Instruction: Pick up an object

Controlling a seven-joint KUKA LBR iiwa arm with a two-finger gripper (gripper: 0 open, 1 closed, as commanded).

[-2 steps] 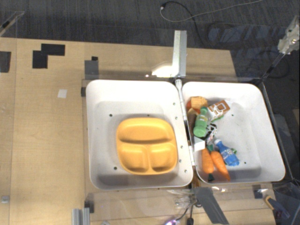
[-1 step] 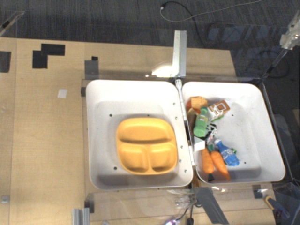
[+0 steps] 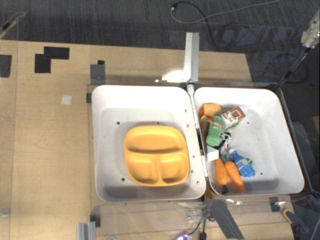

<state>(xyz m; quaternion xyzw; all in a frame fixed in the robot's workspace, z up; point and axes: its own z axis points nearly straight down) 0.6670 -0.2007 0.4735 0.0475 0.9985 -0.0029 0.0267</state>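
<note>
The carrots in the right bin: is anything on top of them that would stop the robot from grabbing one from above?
Nothing visible covers the carrots. They lie side by side at the near left of the right bin, with a blue packet touching them on the right.

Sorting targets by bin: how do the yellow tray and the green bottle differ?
The yellow tray lies alone in the left bin; the green bottle sits among clutter in the right bin. The tray is broad, flat and compartmented; the bottle is small and rounded. Both lie inside a bin.
</note>
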